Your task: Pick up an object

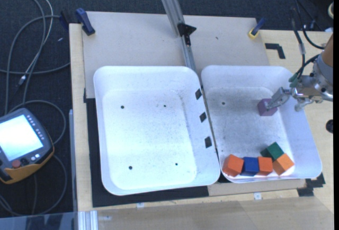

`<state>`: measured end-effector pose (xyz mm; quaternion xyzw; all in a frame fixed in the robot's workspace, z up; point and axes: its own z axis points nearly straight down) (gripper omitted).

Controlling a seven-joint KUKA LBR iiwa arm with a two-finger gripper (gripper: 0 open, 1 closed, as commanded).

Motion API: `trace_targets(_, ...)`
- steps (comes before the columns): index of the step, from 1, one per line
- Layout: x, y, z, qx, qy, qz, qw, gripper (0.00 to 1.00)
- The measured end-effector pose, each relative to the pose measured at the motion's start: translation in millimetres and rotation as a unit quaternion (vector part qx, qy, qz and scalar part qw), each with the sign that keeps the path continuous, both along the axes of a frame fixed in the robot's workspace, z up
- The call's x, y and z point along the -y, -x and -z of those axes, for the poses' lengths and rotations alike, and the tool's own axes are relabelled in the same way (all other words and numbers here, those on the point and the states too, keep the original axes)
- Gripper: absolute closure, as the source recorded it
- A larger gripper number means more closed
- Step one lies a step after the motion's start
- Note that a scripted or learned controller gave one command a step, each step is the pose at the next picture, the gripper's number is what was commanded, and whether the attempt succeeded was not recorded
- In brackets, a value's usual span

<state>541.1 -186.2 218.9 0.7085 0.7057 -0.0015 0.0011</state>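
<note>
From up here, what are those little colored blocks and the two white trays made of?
The blocks look like painted wood or foam: matte, flat colors, crisp edges; which one I cannot tell. The white trays look like thin molded plastic: smooth, rounded corners, faint sheen, speckled with dark marks.

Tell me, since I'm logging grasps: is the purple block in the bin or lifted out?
Cannot tell. The purple block sits at the gripper tip over the right bin; contact with the floor isn't clear.

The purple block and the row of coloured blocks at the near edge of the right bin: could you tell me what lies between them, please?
Nothing: in the camera view, only bare speckled floor of the right bin separates the purple block from the row of coloured blocks.
</note>
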Motion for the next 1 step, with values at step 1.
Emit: trace_targets(1, 29.5, -32.2, 124.1, -0.004, -0.0031, -0.002, 1.0, 0.0)
